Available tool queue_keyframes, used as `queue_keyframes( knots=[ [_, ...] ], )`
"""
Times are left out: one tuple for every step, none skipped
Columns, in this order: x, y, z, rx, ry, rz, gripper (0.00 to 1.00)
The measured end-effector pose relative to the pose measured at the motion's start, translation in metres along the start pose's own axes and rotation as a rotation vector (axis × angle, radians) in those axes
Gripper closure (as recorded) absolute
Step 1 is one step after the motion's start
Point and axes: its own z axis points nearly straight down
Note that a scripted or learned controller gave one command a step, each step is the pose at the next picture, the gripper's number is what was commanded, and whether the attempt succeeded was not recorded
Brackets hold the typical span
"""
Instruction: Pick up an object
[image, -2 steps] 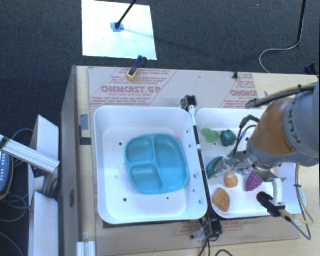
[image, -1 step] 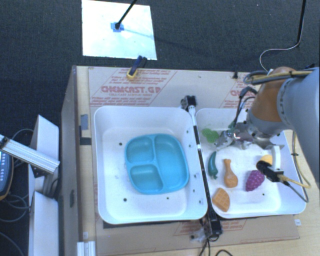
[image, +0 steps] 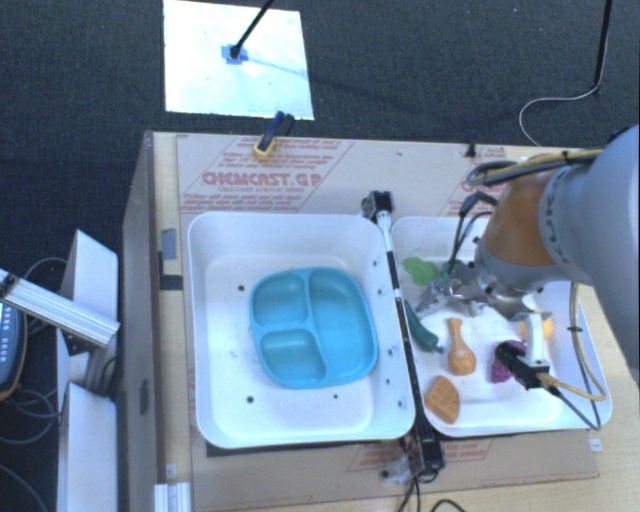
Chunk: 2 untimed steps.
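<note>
— Tool (image: 447, 292) position: low in the right bin (image: 575, 420), near that bin's left side, under the grey arm (image: 560, 225) with its orange band. Whether it is wide or narrow cannot be told; the metal parts blur together there.

— What lies around it?

— Just up and left of it sits a green piece (image: 421, 269). Below it, a dark teal piece (image: 424, 334) lies along the divider between the bins. A tan spoon-shaped object (image: 459, 349) lies just below the tool, apart from it. An orange-brown lump (image: 443, 399) rests nearer the bin's front edge, and a purple object (image: 503, 362) lies right of the spoon shape, partly under a black part of the arm's cabling.

— And the other bin?

— The left bin (image: 230, 420) carries a blue divided tray (image: 312, 326), three compartments, roughly centred. Both bins sit on the bench (image: 250, 172).

— Is anything gripped?

— Nothing shows between the tool's tips.
</note>
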Motion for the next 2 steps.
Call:
queue_keyframes(
  knots=[
    [-0.021, 0.050, 0.000, -0.001, 0.000, -0.001, 0.00],
    [-0.029, 0.080, 0.000, -0.001, 0.000, -0.002, 0.00]
  ],
)
